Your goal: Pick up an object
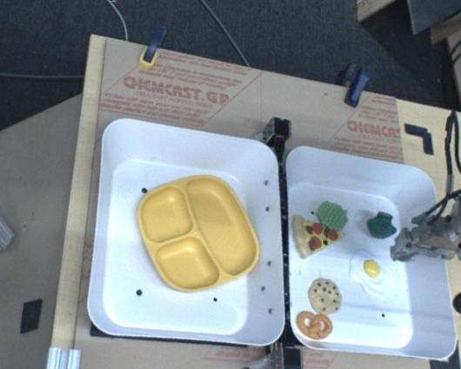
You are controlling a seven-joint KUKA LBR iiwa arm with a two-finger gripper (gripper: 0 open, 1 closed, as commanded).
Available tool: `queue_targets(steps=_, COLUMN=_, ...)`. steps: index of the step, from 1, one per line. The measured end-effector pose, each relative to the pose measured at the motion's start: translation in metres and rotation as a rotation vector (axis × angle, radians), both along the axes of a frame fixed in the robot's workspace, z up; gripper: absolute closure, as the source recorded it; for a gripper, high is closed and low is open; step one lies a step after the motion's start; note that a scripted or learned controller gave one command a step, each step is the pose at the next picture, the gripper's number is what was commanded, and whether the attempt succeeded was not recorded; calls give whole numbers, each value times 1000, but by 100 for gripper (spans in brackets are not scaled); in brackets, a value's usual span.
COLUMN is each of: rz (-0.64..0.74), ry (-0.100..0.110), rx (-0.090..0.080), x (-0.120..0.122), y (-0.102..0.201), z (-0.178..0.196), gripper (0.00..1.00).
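Your gripper [402,247] hangs over the right bin [415,340] near the fried egg [372,270]; can't tell its state tbh.

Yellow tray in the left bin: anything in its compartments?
Empty. The yellow tray shows all three compartments bare; the toy food sits in the right bin.

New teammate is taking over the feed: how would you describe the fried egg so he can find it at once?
Start at the right-hand white bin, the one holding small toy foods. Near its middle, just left of the gripper, lies the fried egg. It is the only flat white piece with a yellow dome, unlike the cookie and pizza slice.
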State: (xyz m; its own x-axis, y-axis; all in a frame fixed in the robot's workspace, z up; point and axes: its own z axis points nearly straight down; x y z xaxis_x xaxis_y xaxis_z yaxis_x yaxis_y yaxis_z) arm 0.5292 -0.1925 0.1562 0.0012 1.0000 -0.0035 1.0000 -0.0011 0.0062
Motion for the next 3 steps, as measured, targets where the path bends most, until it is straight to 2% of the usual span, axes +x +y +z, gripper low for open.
queue_targets(steps=1, rz=3, ry=-1, rx=0, x=2, y=-1, z=51, gripper=100)
queue_targets(steps=2, rz=7, ry=6, rx=6, x=11, y=49, z=47, gripper=100)
queue_targets(steps=3, rz=8, ry=2, rx=5, x=23, y=105, z=57, gripper=100)
